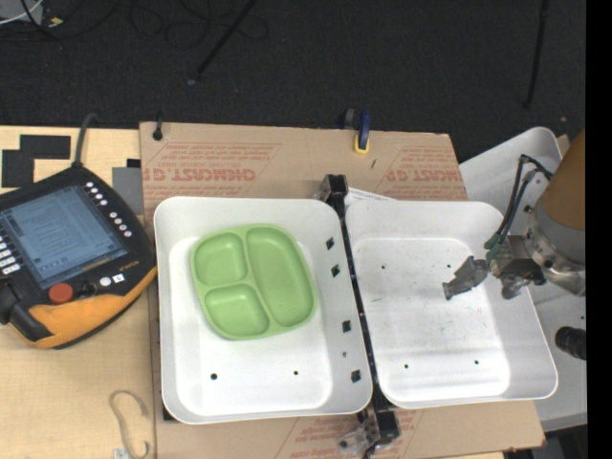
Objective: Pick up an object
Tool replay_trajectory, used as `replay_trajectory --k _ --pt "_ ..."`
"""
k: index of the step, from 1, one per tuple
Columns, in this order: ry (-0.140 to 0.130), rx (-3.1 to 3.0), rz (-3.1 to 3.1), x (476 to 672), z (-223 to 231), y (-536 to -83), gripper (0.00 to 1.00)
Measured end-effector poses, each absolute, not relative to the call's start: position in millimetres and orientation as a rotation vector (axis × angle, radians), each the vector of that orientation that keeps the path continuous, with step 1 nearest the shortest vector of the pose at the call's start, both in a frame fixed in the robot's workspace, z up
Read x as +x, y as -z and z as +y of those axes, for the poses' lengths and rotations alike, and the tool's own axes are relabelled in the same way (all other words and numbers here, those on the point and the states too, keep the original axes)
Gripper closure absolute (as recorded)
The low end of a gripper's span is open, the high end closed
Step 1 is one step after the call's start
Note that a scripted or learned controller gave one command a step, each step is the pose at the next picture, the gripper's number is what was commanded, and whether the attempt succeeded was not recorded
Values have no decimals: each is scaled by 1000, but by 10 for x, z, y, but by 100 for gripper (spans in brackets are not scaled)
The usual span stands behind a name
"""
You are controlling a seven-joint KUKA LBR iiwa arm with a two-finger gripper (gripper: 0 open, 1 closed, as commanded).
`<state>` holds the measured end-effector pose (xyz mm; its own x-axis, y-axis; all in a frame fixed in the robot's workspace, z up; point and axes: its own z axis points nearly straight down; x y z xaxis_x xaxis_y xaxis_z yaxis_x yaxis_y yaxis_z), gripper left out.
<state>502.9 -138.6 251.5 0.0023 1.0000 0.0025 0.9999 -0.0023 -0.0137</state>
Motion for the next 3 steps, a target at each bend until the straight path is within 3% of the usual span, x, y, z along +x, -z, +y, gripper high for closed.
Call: replay_trajectory --k 1,3 --pt "-1 -2221 -2220 5051 -1388 -2575 0" --pt "-6 -2216 -2218 5157 -1433 -1559 0"
